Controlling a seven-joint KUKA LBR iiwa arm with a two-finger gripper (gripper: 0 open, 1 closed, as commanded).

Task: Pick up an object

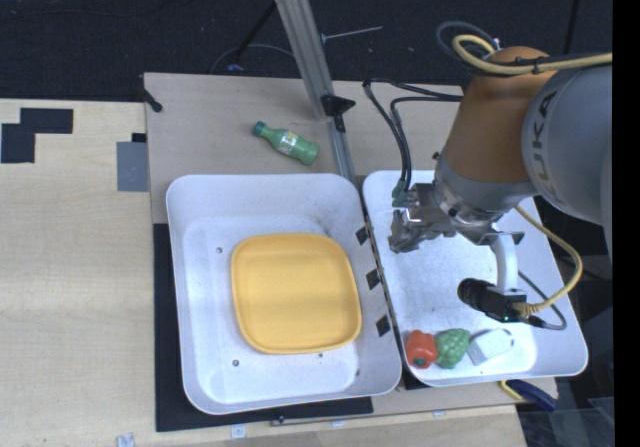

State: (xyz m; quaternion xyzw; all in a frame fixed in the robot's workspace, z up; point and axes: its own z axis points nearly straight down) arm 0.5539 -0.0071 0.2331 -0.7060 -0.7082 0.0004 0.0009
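Objects: red piece [421, 348], green piece [452, 346], white block [490, 345] at right bin's [550, 265] near edge; my pincer [405, 233] above, grip state unreadable

A green bottle [286, 142] lies on the bench [200, 125] — beside an aluminium post [308, 45].

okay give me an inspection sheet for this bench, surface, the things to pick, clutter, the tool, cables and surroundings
Surface: wooden bench bearing left bin and right bin.
Job's things: yellow plate in left bin; red item, green item and white item along right bin's near edge.
Clutter: green bottle lying on the bench behind the bins.
Grippers: tool over right bin's far left part, nothing seen between its fingers.
Cables: black cables to the wrist; yellow hose.
Surroundings: aluminium bar, dark floor.
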